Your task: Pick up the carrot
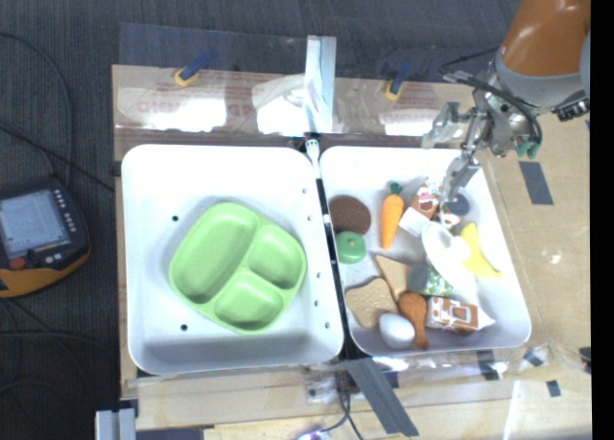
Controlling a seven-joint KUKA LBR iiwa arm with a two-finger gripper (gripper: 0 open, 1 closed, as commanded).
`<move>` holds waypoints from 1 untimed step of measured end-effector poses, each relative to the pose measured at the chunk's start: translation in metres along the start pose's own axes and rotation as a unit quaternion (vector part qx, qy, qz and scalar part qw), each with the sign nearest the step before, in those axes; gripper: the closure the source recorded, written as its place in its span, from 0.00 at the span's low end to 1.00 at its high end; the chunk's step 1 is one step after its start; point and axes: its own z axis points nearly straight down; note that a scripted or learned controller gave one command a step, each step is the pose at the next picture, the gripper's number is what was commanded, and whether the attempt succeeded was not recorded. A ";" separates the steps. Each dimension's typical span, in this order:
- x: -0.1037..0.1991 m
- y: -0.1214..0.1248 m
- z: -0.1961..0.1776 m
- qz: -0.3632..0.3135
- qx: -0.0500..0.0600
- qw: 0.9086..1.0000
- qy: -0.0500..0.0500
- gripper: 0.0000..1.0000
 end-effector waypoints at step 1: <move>0.010 0.048 0.108 -0.003 -0.002 1.000 0.006 0.00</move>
